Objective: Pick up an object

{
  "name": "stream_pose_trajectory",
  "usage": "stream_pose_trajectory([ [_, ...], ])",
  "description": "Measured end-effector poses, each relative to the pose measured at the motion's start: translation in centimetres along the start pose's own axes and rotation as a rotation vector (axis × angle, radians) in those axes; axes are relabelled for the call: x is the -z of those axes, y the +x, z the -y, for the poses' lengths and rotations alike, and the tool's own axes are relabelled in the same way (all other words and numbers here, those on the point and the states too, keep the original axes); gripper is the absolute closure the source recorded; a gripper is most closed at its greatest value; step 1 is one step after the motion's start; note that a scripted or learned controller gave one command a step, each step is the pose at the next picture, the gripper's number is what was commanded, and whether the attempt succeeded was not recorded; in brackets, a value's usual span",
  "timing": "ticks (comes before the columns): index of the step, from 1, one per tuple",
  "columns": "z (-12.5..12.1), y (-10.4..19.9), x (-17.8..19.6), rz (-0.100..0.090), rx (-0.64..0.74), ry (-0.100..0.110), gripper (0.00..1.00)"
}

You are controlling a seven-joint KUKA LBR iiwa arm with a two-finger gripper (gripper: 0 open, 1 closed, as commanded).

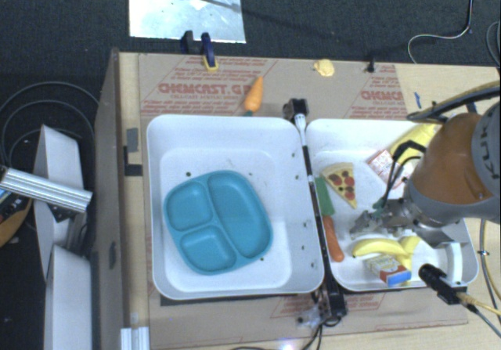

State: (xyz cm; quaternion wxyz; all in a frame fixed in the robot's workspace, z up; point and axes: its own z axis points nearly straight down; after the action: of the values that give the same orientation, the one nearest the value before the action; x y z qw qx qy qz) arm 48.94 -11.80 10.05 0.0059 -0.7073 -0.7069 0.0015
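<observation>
The right bin (352, 133) holds a pizza slice (342, 182), a green piece (323, 194) beside it, an orange carrot (334, 239), a yellow banana (381, 247) and a small red and blue box (389, 268). A red and white packet (380, 160) and a yellow item (419, 137) lie at the bin's back right. My gripper (366, 222) reaches in from the right and hovers low just above the banana, between it and the pizza slice. Nothing shows between its fingers.
The left bin (180, 145) holds a blue divided plate (218, 220). An orange carrot toy (252, 95) and a small yellow item (324, 68) lie on the cardboard behind the bins. My grey and orange arm (458, 176) covers the right bin's right side.
</observation>
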Motion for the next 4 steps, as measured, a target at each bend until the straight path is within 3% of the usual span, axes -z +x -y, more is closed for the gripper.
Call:
stream_pose_trajectory([
  [2,-11.2,2.6,-1.4,0.007,0.008,-0.018,0.00],
  [3,-14.0,-0.6,-1.3,0.008,0.002,-0.016,0.00],
  [4,-12.7,2.8,-1.5,0.006,0.007,-0.010,0.00],
])
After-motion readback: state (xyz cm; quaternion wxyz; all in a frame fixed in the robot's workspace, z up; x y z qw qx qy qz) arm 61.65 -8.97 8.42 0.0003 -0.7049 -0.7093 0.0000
